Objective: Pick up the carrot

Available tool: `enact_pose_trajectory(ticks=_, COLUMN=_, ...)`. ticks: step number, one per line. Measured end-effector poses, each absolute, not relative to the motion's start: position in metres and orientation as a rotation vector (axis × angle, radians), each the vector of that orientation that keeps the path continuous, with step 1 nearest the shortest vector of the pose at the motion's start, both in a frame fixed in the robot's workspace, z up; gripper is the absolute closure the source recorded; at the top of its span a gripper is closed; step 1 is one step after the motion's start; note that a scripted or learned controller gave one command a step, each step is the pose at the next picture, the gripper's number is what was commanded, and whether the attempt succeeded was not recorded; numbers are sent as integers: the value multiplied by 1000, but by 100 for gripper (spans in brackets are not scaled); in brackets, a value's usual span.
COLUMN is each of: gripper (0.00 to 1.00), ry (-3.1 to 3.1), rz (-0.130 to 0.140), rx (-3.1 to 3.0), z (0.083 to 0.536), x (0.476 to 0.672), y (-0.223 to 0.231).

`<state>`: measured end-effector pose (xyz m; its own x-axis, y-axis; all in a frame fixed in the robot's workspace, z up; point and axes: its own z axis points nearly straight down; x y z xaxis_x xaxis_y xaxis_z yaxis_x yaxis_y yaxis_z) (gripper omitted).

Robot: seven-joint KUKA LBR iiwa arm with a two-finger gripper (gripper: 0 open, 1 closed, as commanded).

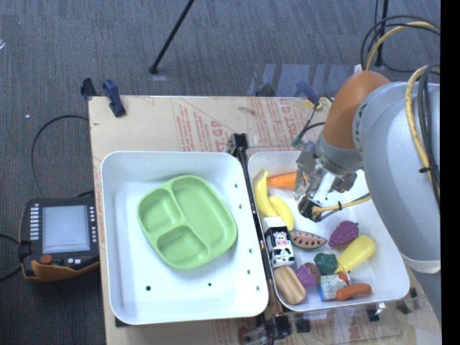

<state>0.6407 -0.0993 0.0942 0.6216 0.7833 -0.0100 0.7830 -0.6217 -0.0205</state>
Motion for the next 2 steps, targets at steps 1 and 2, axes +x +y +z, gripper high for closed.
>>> enact_pose_trajectory(ticks=1, gripper=0, ry=-1362, rz=29, rx=-2815, z=94, x=641, y=-99)
enact_pose_trajectory(ticks=2, gripper=100, ry=-1364, rz=36, rx=-2809, z=103, x=640, y=-99)
